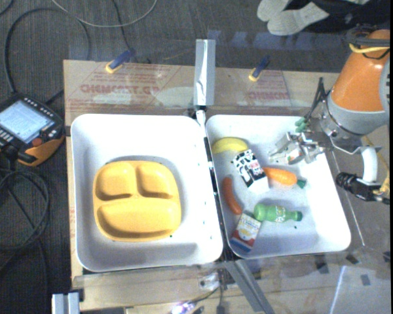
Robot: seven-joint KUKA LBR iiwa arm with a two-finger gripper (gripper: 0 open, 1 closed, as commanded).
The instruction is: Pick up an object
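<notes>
In the right bin lie a yellow banana, a black-and-white carton, an orange carrot, a red sausage, a green bottle and a small red-and-blue carton. My gripper hangs over the bin's upper right part, just above the carrot and to the right of the black-and-white carton. Its metal fingers point left and stand spread, with nothing between them.
The left bin holds a yellow divided tray. A metal post rises at the back between the bins. A teach pendant and cables lie on the floor to the left. The arm's orange band looms at the right.
</notes>
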